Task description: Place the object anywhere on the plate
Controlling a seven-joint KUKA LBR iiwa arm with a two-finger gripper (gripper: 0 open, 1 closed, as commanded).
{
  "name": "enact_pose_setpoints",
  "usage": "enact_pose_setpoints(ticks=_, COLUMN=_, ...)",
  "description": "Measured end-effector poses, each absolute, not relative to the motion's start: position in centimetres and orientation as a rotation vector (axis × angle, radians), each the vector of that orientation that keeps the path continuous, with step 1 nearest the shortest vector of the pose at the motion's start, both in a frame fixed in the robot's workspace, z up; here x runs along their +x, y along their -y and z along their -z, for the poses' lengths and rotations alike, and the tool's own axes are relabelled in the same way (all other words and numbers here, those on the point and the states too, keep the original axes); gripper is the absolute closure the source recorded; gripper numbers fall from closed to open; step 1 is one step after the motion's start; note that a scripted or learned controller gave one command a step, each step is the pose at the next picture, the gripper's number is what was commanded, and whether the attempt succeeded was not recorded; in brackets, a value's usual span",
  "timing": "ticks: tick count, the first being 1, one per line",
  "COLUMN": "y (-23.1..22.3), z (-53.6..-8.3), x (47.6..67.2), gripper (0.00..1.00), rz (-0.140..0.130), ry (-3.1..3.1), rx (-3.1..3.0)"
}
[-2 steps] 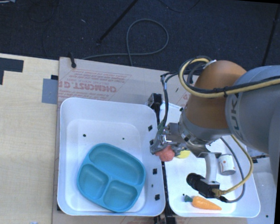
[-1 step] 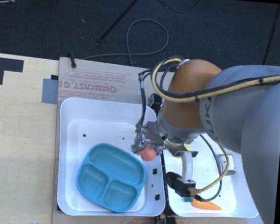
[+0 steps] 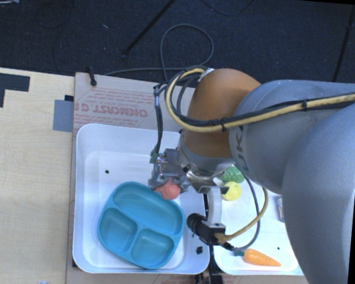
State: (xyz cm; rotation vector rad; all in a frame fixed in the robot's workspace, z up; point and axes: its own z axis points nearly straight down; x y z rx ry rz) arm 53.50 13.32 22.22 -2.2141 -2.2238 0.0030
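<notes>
A blue plate (image 3: 139, 225) with three compartments lies in the left white bin (image 3: 91, 161), toward its front. A small pinkish-red object (image 3: 169, 191) sits at the plate's far right rim, right under my gripper (image 3: 166, 182). The fingers reach down around that object, and the wrist above hides much of them. Whether the object rests on the rim or hangs just above it cannot be told.
The right bin (image 3: 259, 268) holds an orange carrot (image 3: 261, 259) near its front, plus a yellow item (image 3: 231, 191) and a green item (image 3: 232, 174) beside my wrist. The big grey arm covers most of the right bin. A yellow cable loops round the wrist.
</notes>
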Motion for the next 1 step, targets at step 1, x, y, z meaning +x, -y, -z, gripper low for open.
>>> enact_pose_setpoints(ticks=1, y=-18.20, z=-21.55, x=54.10, gripper=1.00, rz=-0.004, ry=2.224, rx=-2.214)
